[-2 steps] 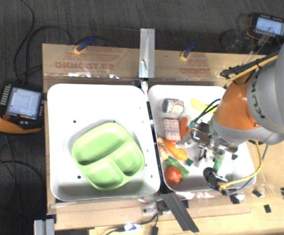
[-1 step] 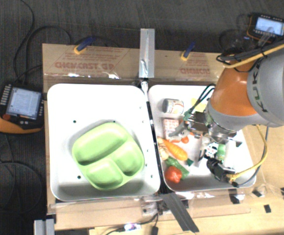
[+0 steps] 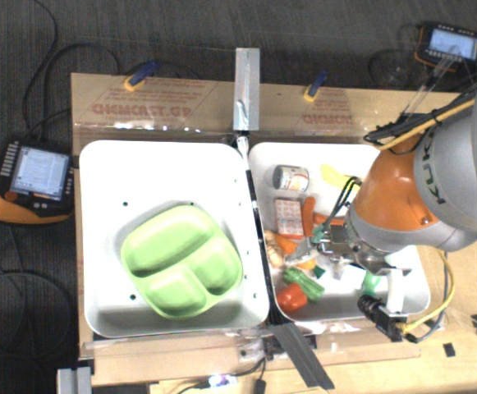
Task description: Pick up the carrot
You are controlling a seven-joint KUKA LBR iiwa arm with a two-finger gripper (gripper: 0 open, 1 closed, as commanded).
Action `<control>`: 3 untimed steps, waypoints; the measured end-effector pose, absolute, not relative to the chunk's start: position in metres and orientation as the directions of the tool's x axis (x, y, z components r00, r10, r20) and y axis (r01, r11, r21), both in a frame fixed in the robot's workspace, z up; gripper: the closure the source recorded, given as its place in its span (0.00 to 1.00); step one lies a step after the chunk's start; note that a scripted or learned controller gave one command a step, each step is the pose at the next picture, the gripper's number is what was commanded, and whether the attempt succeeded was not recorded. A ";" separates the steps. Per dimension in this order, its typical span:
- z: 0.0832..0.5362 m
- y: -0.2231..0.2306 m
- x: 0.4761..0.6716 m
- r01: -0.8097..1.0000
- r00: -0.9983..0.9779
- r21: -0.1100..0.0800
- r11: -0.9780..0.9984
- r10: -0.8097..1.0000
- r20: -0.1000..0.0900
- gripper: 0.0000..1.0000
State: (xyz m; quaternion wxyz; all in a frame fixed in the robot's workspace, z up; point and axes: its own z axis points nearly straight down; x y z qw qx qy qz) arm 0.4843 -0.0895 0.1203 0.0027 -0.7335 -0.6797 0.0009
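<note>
Lying just left of the gripper (image 3: 330, 249), the carrot (image 3: 308, 213); gripper's opening impossible to tell.

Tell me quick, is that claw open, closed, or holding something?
Gripper: down in the right bin among the toy food; open or closed cannot be told.
</note>
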 end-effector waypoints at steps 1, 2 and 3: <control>0.089 -0.098 0.520 0.999 0.032 0.005 -0.032 1.000 -0.001 0.00; 0.098 -0.096 0.521 1.000 0.030 0.007 -0.030 1.000 0.003 1.00; 0.183 -0.091 0.570 0.999 -0.037 -0.002 0.037 0.999 -0.003 1.00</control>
